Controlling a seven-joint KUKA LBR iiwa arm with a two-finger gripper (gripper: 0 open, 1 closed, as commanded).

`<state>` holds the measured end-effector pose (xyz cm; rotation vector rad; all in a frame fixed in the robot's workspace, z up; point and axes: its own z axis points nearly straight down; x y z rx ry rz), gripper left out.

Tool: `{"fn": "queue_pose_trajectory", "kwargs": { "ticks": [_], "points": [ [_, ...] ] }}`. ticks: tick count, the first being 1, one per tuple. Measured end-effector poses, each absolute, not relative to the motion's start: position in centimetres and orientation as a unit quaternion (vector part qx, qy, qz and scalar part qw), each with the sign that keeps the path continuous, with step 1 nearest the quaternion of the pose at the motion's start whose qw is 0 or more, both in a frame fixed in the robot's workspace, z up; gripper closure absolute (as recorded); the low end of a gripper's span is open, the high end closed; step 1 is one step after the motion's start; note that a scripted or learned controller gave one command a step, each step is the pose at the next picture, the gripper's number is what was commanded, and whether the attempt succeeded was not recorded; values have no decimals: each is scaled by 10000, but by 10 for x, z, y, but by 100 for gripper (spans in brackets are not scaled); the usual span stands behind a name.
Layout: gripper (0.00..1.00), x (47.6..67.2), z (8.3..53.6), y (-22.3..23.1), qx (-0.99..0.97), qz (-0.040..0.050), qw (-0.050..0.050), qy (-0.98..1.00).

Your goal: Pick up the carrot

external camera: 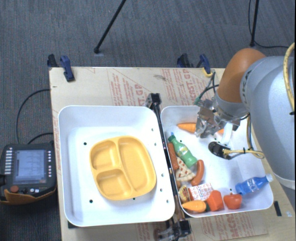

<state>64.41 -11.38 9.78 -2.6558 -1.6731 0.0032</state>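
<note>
Camera view, jaws (204, 129) beside carrot (187, 127) near bin (188, 109) rim, grip state unclear

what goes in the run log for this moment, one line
task: pick up carrot | gripper: over right bin, beside carrot | hold: not confirmed | yellow tray: left bin

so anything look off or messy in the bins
Nothing looks spilled or broken. The toy food is piled loosely along the left and front sides of the right bin, with the green bottle and blue bottle lying on their sides. The yellow tray sits slightly askew in the left bin.
</note>
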Motion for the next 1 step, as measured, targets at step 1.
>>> {"fn": "queue_pose_trajectory", "kwargs": {
  "ticks": [1],
  "points": [
    [0,644,98,-113,-8459,12,15,-5334]
  ]
}}
